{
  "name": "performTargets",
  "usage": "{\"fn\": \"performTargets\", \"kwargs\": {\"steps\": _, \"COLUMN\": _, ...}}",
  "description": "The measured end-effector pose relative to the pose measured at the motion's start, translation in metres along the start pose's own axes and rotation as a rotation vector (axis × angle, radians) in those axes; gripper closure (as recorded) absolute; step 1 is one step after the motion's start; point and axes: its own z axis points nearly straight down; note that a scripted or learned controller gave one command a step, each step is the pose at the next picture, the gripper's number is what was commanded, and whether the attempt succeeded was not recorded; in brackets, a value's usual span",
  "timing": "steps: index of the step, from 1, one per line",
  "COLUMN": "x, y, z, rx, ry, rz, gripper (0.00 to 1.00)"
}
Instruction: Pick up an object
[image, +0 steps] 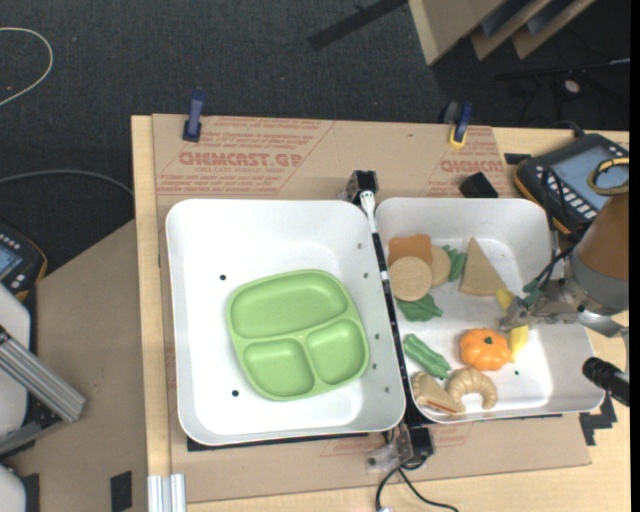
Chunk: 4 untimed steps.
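Scene: two shallow white bins sit side by side on the bench (300, 150); the left bin (200, 300) carries a green divided tray (295, 332), the right bin (560, 380) carries the toy food.

Arm: it enters from 3 o'clock, its orange band at the right edge of the picture.

Tool (525, 308): low over the right bin, toward that bin's 3 o'clock side. It reads as a small dark cluster, and I cannot tell whether it is released or clenched; nothing can be made out in its grasp.

Nearest thing: the small orange pumpkin (485, 349), lying at about 7 o'clock from the tool and near it. A yellow piece (517, 340) sits just beside the pumpkin on the tool's side.

Other candidates: the tan wedge (483, 268) at about 10 o'clock from the tool; the round cracker (409, 277) and the brown slice (412, 248) farther off toward 9 to 10 o'clock; the croissant (474, 384) at 7 o'clock, beyond the pumpkin.

Long axis: the pumpkin is roundish, so it offers no clear long axis; the wedge runs roughly from 11 to 5 o'clock.

Judgement: the pumpkin looks like the likely target, and the coming move would probably be a short shift toward 7 o'clock and then down.

Risk: the yellow piece may be nudged or caught alongside it.
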Motion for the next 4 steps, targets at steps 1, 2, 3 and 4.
{"fn": "performTargets", "kwargs": {"steps": 1, "x": 0.040, "y": -0.032, "z": -0.080, "rx": -0.002, "ry": 0.002, "rz": -0.003, "gripper": 1.00}}
{"fn": "performTargets", "kwargs": {"steps": 2, "x": 0.146, "y": 0.009, "z": -0.104, "rx": -0.002, "ry": 0.006, "rz": -0.013, "gripper": 1.00}}
{"fn": "performTargets", "kwargs": {"steps": 3, "x": 0.205, "y": -0.022, "z": -0.089, "rx": 0.009, "ry": 0.006, "rz": -0.006, "gripper": 1.00}}
{"fn": "performTargets", "kwargs": {"steps": 4, "x": 0.257, "y": -0.039, "z": -0.126, "rx": 0.001, "ry": 0.004, "rz": -0.006, "gripper": 1.00}}
